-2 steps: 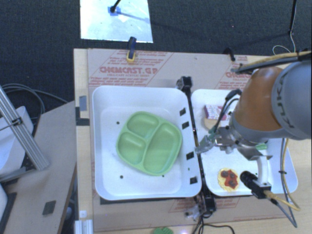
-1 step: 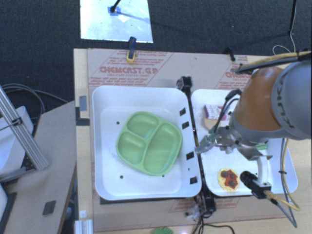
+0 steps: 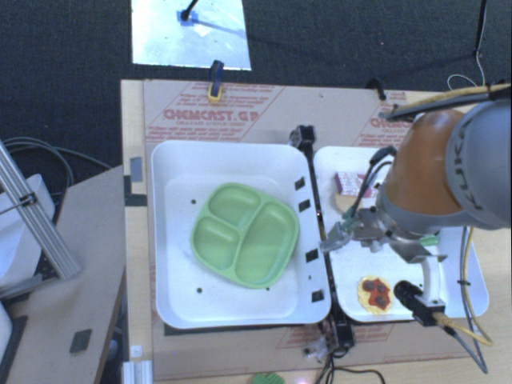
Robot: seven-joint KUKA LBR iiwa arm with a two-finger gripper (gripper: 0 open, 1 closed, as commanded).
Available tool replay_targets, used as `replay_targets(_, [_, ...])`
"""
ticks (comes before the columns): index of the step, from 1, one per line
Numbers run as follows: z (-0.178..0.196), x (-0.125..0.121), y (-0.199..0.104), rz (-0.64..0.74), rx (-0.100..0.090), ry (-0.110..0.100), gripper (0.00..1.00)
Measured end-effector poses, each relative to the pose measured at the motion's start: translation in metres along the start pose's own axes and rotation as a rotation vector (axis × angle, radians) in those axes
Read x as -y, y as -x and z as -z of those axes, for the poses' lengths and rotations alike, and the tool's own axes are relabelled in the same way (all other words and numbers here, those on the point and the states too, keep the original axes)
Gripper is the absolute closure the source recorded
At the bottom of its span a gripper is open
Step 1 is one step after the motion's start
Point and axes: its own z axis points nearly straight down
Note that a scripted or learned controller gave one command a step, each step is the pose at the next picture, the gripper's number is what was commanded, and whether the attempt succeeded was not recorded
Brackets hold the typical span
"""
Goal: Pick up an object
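Pizza slice (image 3: pixel 374 294) — flat, long axis indistinct.

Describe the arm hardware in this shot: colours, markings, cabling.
The arm has a grey rounded casing with dark lettering on its side, and a broad orange band above the wrist. Below sits a grey metal wrist assembly. A dark cable loops beside the band, and yellow cables trail on the right.
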Motion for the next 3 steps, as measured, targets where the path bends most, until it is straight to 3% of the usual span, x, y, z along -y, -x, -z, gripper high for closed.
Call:
replay_targets(2, [0.0,0.0,0.0,0.0,0.0,0.0,0.0])
replay_targets(3, [0.0,0.001,0.069,-0.008,0.003,0.0,0.0])
